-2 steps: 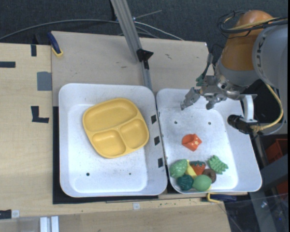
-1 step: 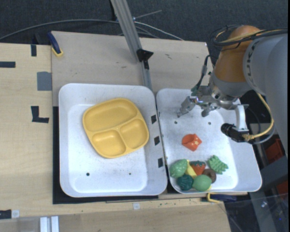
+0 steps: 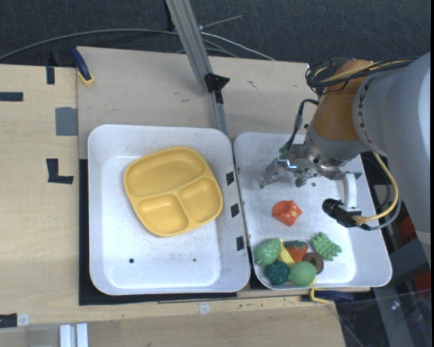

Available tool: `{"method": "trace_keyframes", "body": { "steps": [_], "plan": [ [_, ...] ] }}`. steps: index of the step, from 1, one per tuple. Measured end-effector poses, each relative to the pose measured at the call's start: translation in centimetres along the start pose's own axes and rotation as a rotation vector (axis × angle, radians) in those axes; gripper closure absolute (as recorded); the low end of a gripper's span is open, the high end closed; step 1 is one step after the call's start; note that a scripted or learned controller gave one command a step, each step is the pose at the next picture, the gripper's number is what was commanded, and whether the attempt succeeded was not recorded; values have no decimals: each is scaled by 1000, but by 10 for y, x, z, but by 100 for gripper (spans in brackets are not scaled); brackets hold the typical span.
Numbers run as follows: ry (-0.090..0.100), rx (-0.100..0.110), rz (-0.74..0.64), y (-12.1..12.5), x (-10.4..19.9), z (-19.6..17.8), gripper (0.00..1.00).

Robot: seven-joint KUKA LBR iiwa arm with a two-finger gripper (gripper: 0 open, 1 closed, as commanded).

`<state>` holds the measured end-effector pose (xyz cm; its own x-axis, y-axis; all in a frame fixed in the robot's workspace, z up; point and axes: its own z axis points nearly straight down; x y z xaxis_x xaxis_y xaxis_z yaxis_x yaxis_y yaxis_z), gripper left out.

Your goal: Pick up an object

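The arm (image 3: 362, 114) is seen reaching in from the right, its orange band above the wrist, with the gripper (image 3: 282, 173) lowered over the upper part of the right bin (image 3: 257, 147). The fingers (image 3: 269, 178) are seen spread apart, and nothing is held between them. One red block (image 3: 287, 212) is noted on the bin floor just below and slightly right of the gripper, apart from it. Nearer the front edge, a cluster of small toys (image 3: 296, 257) is recorded: about six pieces in green, red, yellow and brown, packed too closely for an exact count. In the left bin (image 3: 101, 194), one yellow tray (image 3: 173, 190) with three compartments is found.
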<state>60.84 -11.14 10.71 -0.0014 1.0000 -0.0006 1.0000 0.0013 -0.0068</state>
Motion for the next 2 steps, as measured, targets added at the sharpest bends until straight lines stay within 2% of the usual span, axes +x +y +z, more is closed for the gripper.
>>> {"method": "trace_keyframes", "body": {
  "steps": [1, 2],
  "plan": [
    [1, -4, -1, 1, 1, -13, 100],
    [0, -9, 0, 6, -3, -57, 100]
  ]
}}
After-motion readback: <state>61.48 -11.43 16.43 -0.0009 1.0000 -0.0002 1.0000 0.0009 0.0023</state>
